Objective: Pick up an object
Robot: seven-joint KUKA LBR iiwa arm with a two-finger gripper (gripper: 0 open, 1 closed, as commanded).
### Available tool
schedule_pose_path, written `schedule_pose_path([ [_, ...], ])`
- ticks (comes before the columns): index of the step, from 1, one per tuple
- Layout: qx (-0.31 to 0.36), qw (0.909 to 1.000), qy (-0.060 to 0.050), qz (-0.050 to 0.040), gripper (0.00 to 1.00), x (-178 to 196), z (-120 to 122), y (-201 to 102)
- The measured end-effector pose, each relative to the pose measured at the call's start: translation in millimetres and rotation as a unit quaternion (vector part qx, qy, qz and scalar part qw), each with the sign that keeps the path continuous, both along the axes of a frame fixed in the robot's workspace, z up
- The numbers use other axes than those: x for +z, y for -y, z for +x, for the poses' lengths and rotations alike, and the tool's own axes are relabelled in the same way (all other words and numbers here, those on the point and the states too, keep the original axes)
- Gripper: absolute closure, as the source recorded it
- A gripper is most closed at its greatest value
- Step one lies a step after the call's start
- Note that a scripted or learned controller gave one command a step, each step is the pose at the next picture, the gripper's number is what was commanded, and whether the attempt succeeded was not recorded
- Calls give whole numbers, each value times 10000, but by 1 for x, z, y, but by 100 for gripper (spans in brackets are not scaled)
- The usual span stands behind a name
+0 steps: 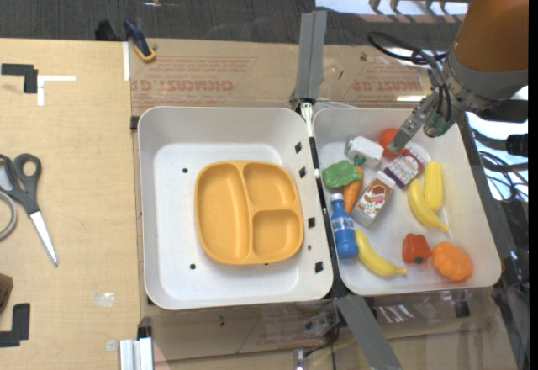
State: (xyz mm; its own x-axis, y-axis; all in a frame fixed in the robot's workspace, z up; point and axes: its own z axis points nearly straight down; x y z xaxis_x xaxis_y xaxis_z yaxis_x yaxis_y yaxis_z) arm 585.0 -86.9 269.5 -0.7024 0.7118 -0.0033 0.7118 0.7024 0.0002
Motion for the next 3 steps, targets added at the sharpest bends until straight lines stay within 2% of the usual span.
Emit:
schedule_pose_path([
  [1,-998,9950,-1,-1,100,15,59,-43],
  [2,-758,9971,0,0,100,20,74,-62],
  [3,1341,9910,-4,4,100,-77,74,0],
])
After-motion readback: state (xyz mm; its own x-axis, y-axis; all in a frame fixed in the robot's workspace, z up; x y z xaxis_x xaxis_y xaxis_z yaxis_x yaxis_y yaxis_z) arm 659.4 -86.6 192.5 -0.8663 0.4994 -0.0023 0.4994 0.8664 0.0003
